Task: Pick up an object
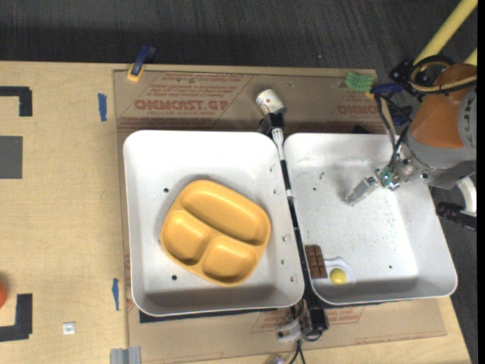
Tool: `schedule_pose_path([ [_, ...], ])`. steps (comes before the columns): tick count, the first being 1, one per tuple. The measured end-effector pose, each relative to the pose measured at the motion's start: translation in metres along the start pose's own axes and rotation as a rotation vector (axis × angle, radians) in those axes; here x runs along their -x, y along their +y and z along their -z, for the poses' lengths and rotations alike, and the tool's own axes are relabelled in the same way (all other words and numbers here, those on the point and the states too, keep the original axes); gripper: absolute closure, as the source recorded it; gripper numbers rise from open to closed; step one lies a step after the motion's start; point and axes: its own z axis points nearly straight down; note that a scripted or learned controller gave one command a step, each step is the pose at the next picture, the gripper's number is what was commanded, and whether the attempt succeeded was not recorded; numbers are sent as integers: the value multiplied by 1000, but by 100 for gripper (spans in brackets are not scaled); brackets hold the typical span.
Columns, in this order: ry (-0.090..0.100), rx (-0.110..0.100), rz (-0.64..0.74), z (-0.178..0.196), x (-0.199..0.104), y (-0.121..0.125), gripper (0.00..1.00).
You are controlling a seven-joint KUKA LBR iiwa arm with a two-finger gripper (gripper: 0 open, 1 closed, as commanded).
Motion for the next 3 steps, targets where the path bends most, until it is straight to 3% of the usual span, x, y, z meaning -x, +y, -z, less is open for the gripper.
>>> schedule_pose_path([
  [1,0,1,17,39,-16,43,0],
  [2,12,0,-37,-2,3,-23,0],
  [3,0,1,91,18,-18,30,0],
])
